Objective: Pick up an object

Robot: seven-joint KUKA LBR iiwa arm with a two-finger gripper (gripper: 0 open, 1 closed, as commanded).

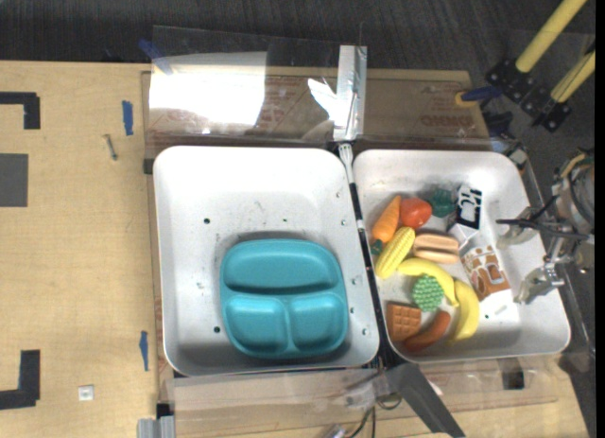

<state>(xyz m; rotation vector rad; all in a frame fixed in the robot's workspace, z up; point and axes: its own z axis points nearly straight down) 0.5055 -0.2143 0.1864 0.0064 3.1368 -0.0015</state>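
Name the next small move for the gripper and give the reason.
Probably shift the gripper left, over the toy food pile. It sits at the right bin's right rim, while the banana, hot dog and carrot lie nearer the bin's middle.

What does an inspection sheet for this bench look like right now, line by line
Surface: wooden bench bearing two white bins side by side, left bin and right bin.
Job's things: toy food piled in the right bin: carrot, tomato, corn, hot dog, banana, green piece, waffle, small cartons.
Clutter: teal divided tray in the left bin.
Grippers: gripper at the right bin's right edge, above the rim, apart from the food; its state is unclear.
Cables: nothing seen.
Surroundings: clear plastic sheet behind the bins, black tape marks on the bench, yellow bars at upper right.
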